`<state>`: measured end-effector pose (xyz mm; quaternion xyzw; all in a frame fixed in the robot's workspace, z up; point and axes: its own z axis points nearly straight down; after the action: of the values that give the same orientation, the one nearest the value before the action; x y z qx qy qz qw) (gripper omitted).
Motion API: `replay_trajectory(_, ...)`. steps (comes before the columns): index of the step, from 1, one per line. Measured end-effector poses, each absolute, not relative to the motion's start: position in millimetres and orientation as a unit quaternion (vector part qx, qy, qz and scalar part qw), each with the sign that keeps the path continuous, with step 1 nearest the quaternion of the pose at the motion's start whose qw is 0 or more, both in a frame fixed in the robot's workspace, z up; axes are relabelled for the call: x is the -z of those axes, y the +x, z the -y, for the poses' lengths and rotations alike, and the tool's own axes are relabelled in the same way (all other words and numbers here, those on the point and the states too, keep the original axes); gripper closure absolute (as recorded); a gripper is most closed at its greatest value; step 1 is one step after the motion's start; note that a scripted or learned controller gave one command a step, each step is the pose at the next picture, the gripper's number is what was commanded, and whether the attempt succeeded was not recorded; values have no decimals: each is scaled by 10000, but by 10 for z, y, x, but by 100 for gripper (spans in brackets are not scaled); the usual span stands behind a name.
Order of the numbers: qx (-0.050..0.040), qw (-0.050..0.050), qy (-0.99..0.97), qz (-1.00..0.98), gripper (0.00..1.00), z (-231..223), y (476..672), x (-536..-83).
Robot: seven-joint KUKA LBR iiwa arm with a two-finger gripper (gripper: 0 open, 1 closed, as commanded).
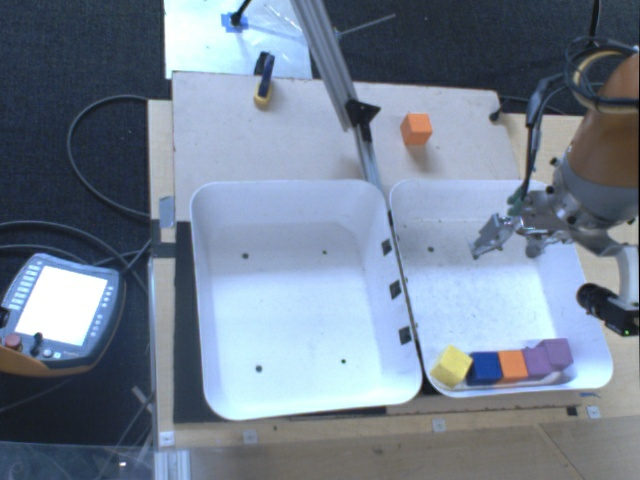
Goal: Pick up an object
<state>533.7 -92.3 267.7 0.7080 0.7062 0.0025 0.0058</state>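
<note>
Along the front edge of the right bin lies a row of small blocks: a yellow block, a blue block, an orange block and two purple blocks. My gripper hovers over the bin's upper right part, well behind the row. It is open, with nothing between its fingers. The orange band of the arm rises at the right.
The left bin sits beside the right one. Another orange cube rests on the bench behind the bins, near a slanted metal rod. A yellow and blue clamp lies at the back left. A teach pendant sits off the bench at left.
</note>
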Motion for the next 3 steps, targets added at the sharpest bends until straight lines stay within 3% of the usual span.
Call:
replay_trajectory(1,17,-28,7067,-7075,0,811,5301,-1150)
replay_trajectory(2,-33,44,7051,-7091,0,824,5354,-2431)
replay_trajectory(3,-7,30,7079,-7063,0,1267,5294,-2709)
